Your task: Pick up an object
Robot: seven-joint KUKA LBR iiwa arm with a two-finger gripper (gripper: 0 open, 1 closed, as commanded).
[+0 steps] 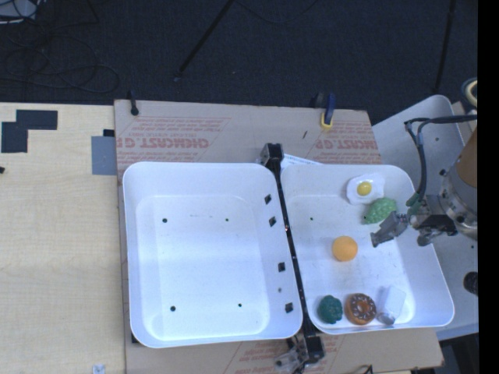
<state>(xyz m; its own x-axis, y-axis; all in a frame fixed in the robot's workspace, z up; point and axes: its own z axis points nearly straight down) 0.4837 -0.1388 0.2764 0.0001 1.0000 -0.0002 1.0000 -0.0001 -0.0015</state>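
Hovering over right bin (425, 283), claw (399, 231) spread, holding nothing; green toy (380, 209) just beside, long axis level.

orange ball (345, 248), green toy (380, 209), brown sprinkled donut (360, 308)

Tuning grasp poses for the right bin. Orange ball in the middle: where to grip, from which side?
Take the orange ball across its widest middle, coming straight down from above. It is round, so no side is better by shape, and it sits alone on the right bin floor, apart from the donut and the green piece. The gripper hangs to its right.
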